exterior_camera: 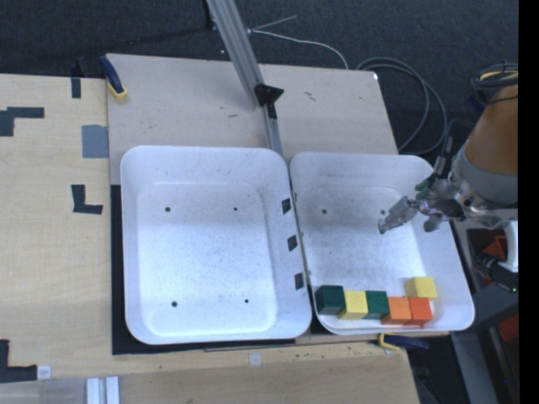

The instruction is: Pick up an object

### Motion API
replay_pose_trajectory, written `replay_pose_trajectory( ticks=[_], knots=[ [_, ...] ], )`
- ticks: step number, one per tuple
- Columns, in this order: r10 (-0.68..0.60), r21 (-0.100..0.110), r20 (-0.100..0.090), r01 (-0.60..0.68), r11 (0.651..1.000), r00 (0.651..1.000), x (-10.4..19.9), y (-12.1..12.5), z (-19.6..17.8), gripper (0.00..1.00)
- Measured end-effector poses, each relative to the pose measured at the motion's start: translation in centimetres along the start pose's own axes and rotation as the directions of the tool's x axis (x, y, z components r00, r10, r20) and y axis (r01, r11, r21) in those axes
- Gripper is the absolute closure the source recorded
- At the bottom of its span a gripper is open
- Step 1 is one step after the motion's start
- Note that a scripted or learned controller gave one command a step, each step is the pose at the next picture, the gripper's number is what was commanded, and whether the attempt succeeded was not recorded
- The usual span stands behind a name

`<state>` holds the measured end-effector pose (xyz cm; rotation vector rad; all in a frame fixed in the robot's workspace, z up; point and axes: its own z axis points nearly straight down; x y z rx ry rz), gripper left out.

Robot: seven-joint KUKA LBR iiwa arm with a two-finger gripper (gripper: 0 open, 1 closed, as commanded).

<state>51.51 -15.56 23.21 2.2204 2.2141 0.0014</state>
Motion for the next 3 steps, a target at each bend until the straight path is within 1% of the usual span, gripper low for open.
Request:
replay_pose_trajectory(
  ticks=[1,2,3],
  knots=[
    [-0.007,0.013,-0.007,0.007,1.000,1.000,5.0,0.5,6.5,0.00],
    [-0.005,0.009,-0.003,0.005,1.000,1.000,6.4,0.4,14.3,0.00],
    [-0.004,-0.001,-0.002,0.004,1.000,1.000,5.3,0.0,2.1,0.00]
  ],
)
